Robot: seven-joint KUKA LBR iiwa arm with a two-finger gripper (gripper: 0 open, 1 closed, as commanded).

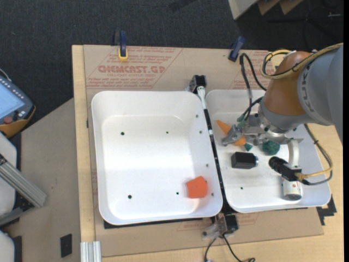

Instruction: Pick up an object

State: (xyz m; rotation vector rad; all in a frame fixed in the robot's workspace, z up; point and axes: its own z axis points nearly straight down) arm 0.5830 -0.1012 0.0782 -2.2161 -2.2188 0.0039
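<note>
Seen from above, the grey arm's claw point(235, 137) is down in the right bin point(256, 201) among small objects, at an orange piece point(223, 126); whether it grips anything cannot be told. Nothing appears lifted yet. An orange block point(197, 188) lies in the left bin point(109, 146).

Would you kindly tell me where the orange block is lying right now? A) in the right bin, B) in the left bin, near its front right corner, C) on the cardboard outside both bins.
B: the orange block lies on the left bin's floor near that corner.
</note>
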